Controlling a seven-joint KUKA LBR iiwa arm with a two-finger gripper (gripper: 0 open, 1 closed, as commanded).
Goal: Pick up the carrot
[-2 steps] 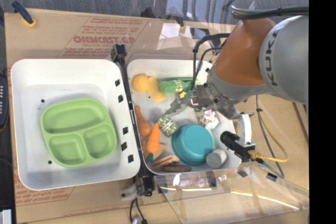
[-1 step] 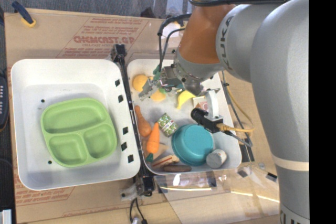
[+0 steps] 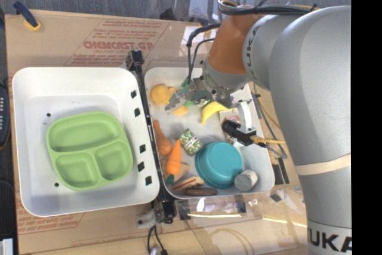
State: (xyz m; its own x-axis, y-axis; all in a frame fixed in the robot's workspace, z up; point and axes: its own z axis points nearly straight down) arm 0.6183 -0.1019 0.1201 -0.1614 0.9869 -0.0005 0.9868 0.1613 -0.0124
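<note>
Camera view: approach step, gripper (image 3: pixel 179 101) hovers at far end of right white bin (image 3: pixel 264 159), finger state cannot be told; orange tapered carrot (image 3: pixel 173 158) lies near-left, untouched, so next move must descend nearer.

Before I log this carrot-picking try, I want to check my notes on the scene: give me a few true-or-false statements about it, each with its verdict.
1. The carrot lies in the right bin. True.
2. The green tray shares that bin. False: it sits in the left bin.
3. The claw hangs over the carrot. False: it is farther back, beside the lemon.
4. The teal bowl sits right of the carrot. True.
</note>
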